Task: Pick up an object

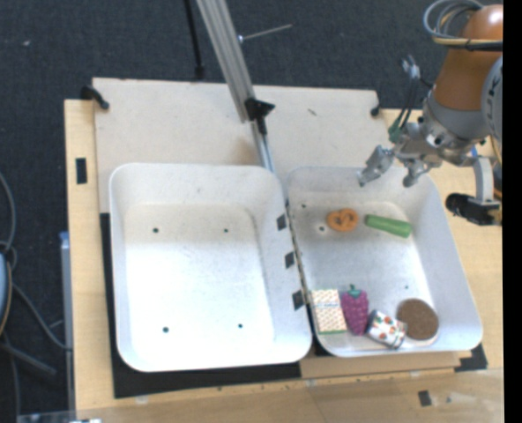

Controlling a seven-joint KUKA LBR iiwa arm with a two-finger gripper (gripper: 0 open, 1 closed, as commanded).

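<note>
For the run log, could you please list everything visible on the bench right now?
White bins: 2, white, side by side on the bench; left bin, right bin.
Orange ring-shaped item: 1, orange, upper middle of right bin.
Green stick-shaped item: 1, green, just right of the orange one.
Small box: 1, pale with print, near edge of right bin.
Purple item: 1, purple, beside the box.
Red-and-white item: 1, near edge.
Brown disc: 1, brown, near right corner.
Gripper: 1, grey, fingers spread, above the right bin's far edge.
</note>
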